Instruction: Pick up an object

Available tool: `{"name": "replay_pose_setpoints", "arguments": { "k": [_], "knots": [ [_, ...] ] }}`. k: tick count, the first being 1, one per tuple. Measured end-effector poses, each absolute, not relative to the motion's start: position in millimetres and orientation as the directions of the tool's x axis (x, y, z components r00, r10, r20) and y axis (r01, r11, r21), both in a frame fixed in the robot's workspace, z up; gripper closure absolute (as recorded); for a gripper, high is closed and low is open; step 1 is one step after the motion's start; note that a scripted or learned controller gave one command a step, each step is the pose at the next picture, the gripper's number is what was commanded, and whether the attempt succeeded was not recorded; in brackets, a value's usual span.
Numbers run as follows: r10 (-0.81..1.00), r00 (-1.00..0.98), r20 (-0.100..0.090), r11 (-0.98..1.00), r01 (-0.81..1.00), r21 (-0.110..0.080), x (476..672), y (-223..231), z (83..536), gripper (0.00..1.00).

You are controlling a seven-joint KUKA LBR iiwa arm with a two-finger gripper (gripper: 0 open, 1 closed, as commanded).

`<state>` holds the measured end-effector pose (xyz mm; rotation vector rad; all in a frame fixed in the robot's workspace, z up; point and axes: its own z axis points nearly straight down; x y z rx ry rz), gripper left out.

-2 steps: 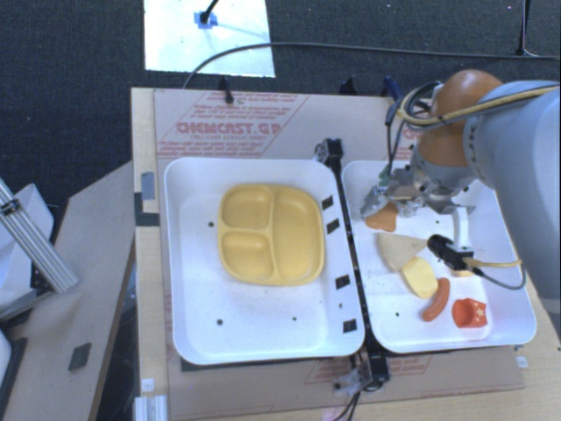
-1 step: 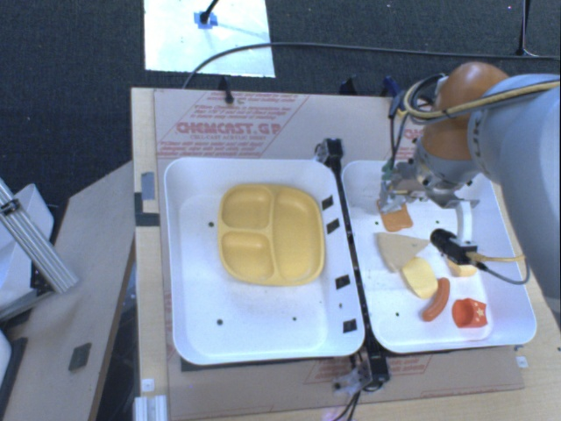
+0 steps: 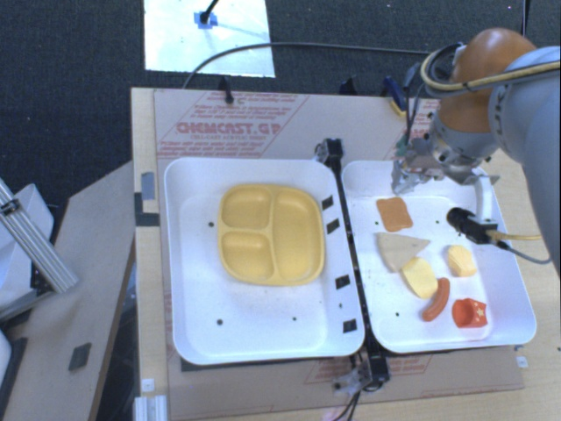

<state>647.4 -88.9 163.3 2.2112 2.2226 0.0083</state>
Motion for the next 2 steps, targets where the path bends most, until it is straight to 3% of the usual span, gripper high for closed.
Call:
{"name": "replay_pose_setpoints", "arguments": {
  "k": [2],
  "knots": [
    [1.0, -0.006, -0.001, 0.006, 1.0, 0.006, 641.6, -86, 260, 1.0]
  ]
}}
